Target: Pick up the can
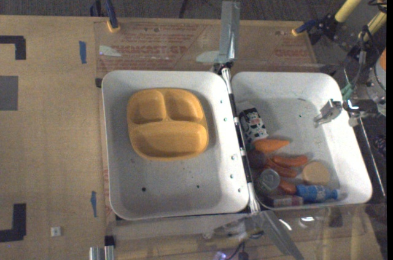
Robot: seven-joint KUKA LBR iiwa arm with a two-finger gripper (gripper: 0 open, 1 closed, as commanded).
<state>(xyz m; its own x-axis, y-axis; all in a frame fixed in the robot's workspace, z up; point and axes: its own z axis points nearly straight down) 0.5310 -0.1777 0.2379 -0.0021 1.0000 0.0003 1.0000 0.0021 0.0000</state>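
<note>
Can: I read the grey round metal can as lying in the right white bin, near its front left corner, packed among orange carrot-like pieces with a tan round disc just beside
Gripper: my metal two-finger gripper hovers over the right bin's far right side, nothing between its parts
Jaws: too small and blurred for me to tell their state
Key relation: the can lies toward the viewer and to the view's left of the gripper, well apart
Axis: seems end-up, I can't be sure
Hidden: can's sides crowded by neighbours; a blue bottle lies along the front wall
</note>
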